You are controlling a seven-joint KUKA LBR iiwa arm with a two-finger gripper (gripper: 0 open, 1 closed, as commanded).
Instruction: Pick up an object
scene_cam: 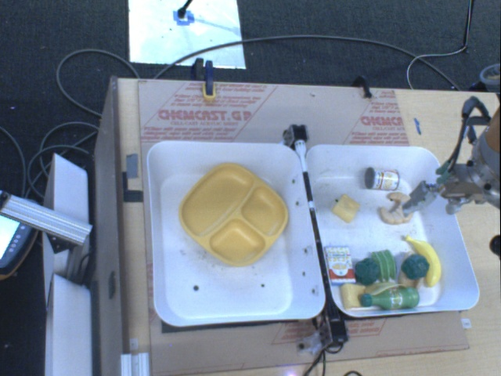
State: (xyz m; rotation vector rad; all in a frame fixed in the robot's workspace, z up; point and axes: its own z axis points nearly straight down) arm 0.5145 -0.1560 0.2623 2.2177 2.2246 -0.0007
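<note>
The right bin (pixel 438 167) holds several small items. A small can (pixel 383 179) lies on its side near the back, with a yellow cheese wedge (pixel 346 208) and a tan curled pastry (pixel 396 209) in front of it. A banana (pixel 425 258), a red-and-white carton (pixel 338 262), two broccoli pieces (pixel 367 271) (pixel 415 266), a green striped vegetable (pixel 384 262) and a green bottle (pixel 391 297) crowd the front. My gripper (pixel 417 197) hangs at the bin's right side, just right of the pastry, with nothing visibly held.
The left bin (pixel 168 288) holds a yellow divided plate (pixel 233 212). A black divider rail (pixel 309 202) runs between the bins. Cardboard (pixel 235 116) lies behind them, with a blue-and-yellow clamp (pixel 207 77) at its back edge. Cables trail over the dark floor.
</note>
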